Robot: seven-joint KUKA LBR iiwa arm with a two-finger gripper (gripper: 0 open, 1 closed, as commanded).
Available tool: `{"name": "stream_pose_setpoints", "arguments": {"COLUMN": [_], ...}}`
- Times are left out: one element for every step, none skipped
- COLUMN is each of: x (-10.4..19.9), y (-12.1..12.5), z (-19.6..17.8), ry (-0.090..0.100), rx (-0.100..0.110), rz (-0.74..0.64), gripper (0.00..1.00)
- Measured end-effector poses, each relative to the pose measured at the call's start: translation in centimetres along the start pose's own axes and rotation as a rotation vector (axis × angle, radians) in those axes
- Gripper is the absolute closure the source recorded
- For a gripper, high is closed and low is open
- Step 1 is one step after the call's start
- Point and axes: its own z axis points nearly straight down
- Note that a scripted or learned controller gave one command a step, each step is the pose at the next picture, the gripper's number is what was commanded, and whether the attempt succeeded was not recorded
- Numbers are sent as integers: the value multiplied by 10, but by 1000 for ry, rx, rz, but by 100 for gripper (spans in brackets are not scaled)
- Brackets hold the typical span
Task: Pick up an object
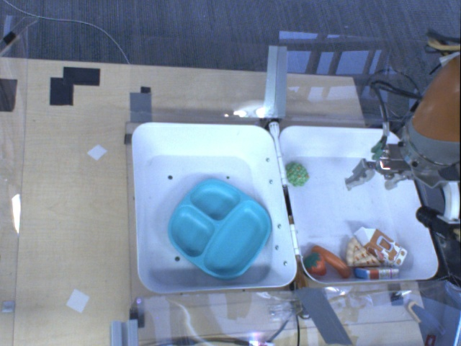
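Two white bins are sitting side by side on the tabletop (pixel 65 215), and you are working over the right bin (pixel 403 207), where the pickable things are lying. The left bin (pixel 151 193) is carrying a blue divided plate (pixel 220 227), which looks too broad for a two-finger grasp, so I would be leaving it alone. The green ball (pixel 296 173) is resting near the divider, well apart from everything else, and it looks like your easiest target: nothing is crowding it, and its knobbly surface should be giving the fingers some bite. The orange carrot-like toy (pixel 328 259), the waffle-like piece (pixel 359 253), the small printed box (pixel 386 248) and the marker-like stick (pixel 376 272) are huddling together at the near edge, several of them touching, so a descent there is likely to be nudging neighbours.

If you are going for the ball, you should be centring above it and dropping straight, staying off the divider wall.

The tool (pixel 371 173) is hanging above the bin's bare middle, to the right of the ball and apart from it. Its fingers seem to be standing apart, with nothing between them and nothing touching them.
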Motion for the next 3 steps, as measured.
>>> {"name": "stream_pose_setpoints", "arguments": {"x": [-6, -61, -61], "y": [-69, -65, -62], "z": [56, 108, 96], "ry": [0, -2, -6], "rx": [2, -10, -18], "rz": [-82, -95, -97], "gripper": [0, 0, 100]}}
